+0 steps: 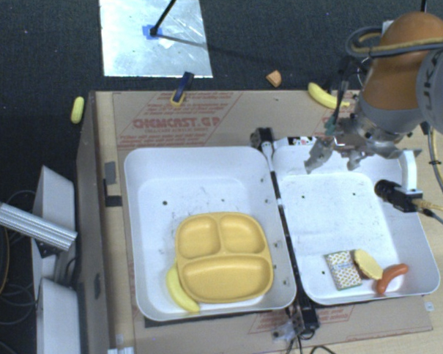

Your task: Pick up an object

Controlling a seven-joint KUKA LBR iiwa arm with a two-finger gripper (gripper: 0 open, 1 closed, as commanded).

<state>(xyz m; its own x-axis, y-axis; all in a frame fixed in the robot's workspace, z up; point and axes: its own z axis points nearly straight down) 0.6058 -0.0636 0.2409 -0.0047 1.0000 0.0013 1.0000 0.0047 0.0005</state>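
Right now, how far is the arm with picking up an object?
Nothing looks picked yet. The gripper hangs over the far end of the right bin with no object between its fingers. The cracker, chip and sausage lie at that bin's near end; the yellow tray and banana lie in the left bin. Left: reach one, grasp it and lift it.

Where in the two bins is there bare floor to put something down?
Right bin: its middle is bare, between the gripper at the far end and the near corner, crowded with cracker, chip and sausage. Left bin: the far strip beyond the yellow tray is bare; a banana hugs the tray's near-left.
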